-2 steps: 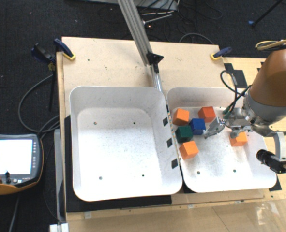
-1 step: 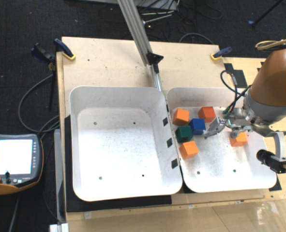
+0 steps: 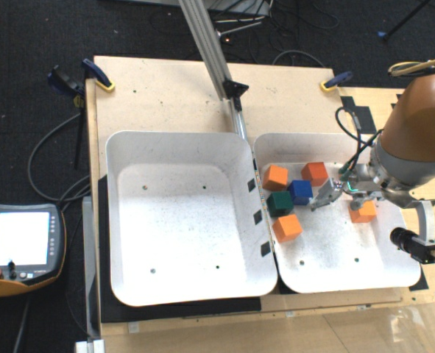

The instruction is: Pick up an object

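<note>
Wooden tabletop (image 3: 173, 94) carries two white bins; left bin (image 3: 129, 197), right bin (image 3: 349, 271). Jaws (image 3: 327, 195) low in right bin; open or closed: cannot tell. Blue cube (image 3: 300, 190) just beside jaws, green cube (image 3: 280, 202) beyond; orange cubes around, one (image 3: 363, 212) under the wrist.

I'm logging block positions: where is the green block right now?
The green block lies in the right bin, near its left wall, between two orange blocks, touching the blue block on its upper right.
</note>
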